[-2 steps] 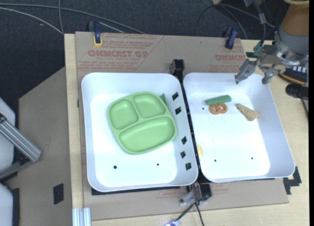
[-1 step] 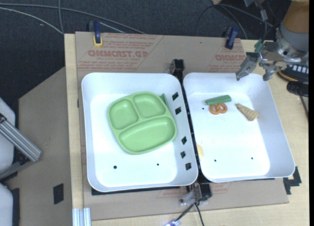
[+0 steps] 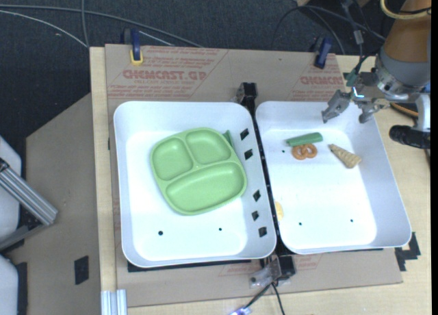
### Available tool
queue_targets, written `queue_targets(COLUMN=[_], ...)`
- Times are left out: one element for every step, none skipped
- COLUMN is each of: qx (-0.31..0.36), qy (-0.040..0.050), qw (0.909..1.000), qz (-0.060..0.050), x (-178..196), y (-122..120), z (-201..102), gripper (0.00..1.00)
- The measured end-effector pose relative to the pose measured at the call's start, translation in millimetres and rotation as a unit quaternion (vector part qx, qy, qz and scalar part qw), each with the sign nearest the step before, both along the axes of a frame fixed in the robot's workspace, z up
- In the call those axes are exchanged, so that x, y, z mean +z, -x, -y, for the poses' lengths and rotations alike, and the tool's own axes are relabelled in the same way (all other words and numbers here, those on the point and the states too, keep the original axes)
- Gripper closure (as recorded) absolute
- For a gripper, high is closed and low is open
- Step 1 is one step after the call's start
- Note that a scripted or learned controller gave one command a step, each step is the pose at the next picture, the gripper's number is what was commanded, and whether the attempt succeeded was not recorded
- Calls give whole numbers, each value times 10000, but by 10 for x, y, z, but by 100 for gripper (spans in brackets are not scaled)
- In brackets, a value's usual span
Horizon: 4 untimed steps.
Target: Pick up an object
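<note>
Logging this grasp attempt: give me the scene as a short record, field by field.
left bin: holds a green divided plate
right bin: green stick, pretzel, cone-shaped piece
gripper: open, above the right bin's far edge, holding nothing
nearest item to gripper: green stick, apart from it
task status: nothing picked up yet

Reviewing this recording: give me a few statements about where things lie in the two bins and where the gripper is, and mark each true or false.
1. The green three-compartment plastic plate lies in the left white bin. True.
2. The small brown pretzel lies in the left bin. False: it lies in the right white bin.
3. The gripper is shut on the tan cone-shaped piece. False: its fingers are spread with nothing between them, and the cone lies apart on the bin floor.
4. A green stick-shaped piece lies just beside the pretzel. True.
5. The gripper hangs over the right bin's far edge. True.
</note>
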<state>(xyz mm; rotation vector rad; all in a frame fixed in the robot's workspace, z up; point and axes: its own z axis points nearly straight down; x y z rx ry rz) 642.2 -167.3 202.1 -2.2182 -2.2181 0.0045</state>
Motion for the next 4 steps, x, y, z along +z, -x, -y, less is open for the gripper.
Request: queue_targets(qx=[-1, 3, 18, -2], qy=[-2, -19, 6, 15], qw=[10000, 10000, 10000, 10000], qz=[-9, 26, 79, 56], x=[-624, -1094, -940, -368], y=[20, -1, -29, 26], z=[39, 27, 30, 105], gripper=[0, 0, 100, 100])
